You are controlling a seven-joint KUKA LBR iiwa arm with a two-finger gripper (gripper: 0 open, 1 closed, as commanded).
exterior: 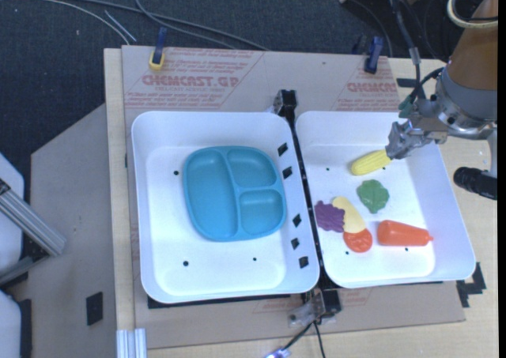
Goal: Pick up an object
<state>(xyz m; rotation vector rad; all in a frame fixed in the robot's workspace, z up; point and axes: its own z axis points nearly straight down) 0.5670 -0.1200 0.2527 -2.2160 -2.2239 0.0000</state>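
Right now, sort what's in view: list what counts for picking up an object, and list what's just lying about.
For the job:
gripper, at the corn's right end
yellow corn
green broccoli
orange carrot
purple grapes
tomato
right bin

Lying about:
blue divided plate
left bin
cardboard sheet
clamps

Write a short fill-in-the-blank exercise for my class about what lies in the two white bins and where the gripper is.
1. The blue divided tray lies in the ____ bin as the camera sees it.
2. The gripper is at the right end of the ____ corn cob.
3. The orange carrot lies nearer the camera than the ____ broccoli.
4. The purple grapes lie beside the ____ between the bins.

Missing words: left; yellow; green; divider
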